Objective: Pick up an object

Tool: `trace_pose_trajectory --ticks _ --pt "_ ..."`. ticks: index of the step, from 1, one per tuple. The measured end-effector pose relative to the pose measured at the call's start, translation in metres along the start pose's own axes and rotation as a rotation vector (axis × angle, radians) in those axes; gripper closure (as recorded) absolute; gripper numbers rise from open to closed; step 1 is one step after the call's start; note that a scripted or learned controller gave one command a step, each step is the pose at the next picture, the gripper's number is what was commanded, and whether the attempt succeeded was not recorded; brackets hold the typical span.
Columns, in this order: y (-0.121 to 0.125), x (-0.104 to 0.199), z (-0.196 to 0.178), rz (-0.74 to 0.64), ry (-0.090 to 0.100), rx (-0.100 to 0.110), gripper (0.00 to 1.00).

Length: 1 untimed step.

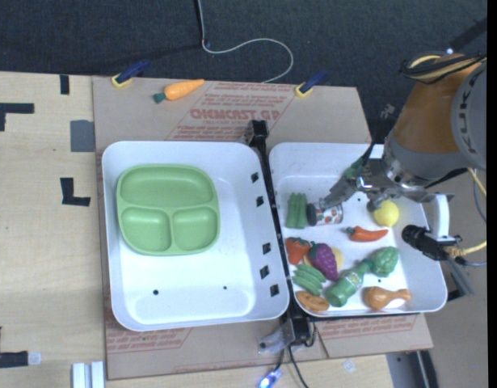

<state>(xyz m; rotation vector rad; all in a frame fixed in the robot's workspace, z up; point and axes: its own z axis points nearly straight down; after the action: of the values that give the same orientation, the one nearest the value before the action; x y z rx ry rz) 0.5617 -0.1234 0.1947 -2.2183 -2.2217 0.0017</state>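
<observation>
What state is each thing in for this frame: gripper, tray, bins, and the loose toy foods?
Gripper: low in the right bin, at a small can; finger state unclear.
Small can: lying on its side.
Green tray: flat in the left bin, compartments bare.
Right bin: holds the toy foods.
Lemon: resting loose.
Orange carrot: lying on the cardboard outside the bins.

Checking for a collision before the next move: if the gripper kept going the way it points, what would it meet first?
Likely the small can right at the tips of the gripper, with the green vegetable just beyond. Depth is hard to judge from above.
</observation>
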Motion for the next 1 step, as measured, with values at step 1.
trace_pose_trajectory --ticks 1 --pt "0.0286 0.0182 0.0946 0.001 -0.005 -0.013 0.00"
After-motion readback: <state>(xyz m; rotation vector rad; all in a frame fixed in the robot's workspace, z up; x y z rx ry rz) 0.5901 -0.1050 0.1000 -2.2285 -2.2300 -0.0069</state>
